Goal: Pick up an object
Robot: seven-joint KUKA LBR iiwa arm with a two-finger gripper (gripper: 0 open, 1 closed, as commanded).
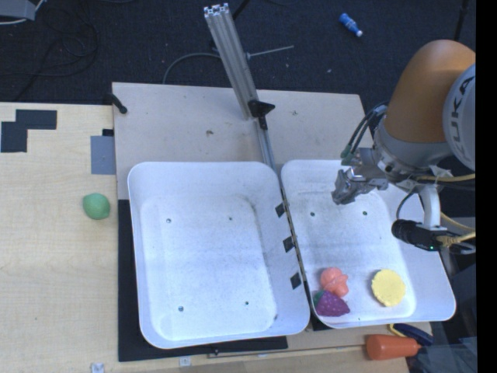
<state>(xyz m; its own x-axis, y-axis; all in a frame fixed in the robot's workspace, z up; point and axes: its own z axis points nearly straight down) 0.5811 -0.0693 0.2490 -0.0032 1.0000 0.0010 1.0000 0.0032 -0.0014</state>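
While the gripper [347, 189] hangs over the far part of the right bin [326, 179], nothing is lifted yet, and whether it is spread or pressed together cannot be told. Near the bin's front lie a lumpy orange-pink toy [333, 280], purple toy grapes [333, 305] and a bumpy yellow disc [388, 287].

Matt white plastic bins [202, 179] on a pale wooden bench [46, 231].

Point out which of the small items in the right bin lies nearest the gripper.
The salmon-pink item, by the bin's left wall. It lies closer to the gripper than the purple piece touching it below or the yellow disc further right.
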